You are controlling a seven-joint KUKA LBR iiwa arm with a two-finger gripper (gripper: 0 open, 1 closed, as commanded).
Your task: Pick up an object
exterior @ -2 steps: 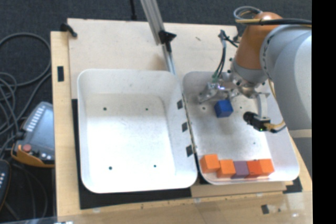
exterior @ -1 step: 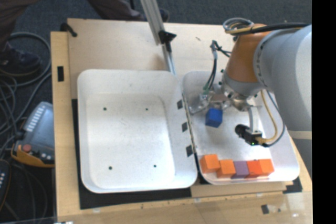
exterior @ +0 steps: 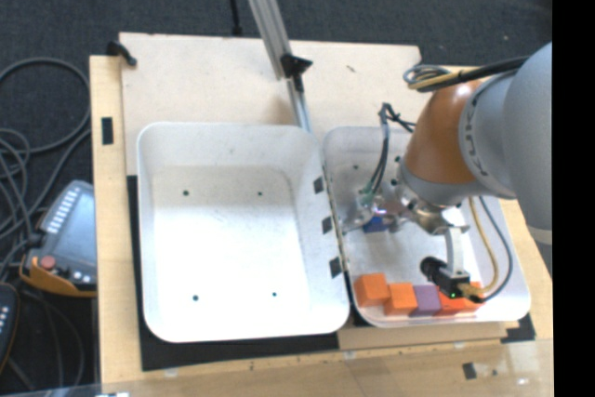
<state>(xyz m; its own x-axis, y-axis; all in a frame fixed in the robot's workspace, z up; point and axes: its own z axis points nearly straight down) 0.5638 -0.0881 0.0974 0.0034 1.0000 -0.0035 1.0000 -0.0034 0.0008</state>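
Blocks sit in a row along the lower edge of the right bin (exterior: 358,153), lower right of frame: orange block (exterior: 374,289), another orange, purple block (exterior: 426,297). They look light, rigid, flat-sided, best pinched across opposite faces. Gripper (exterior: 376,217) hangs mid-bin above them; its state I cannot tell.

bins (exterior: 232,228): smooth white plastic, slight sheen | bench (exterior: 204,79): matt pale wood board | mast (exterior: 265,5): ribbed bare metal

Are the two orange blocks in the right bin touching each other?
Touching. The camera view shows the left orange block and the second orange block pressed side to side, no white bin floor between them, in a row with a purple block.
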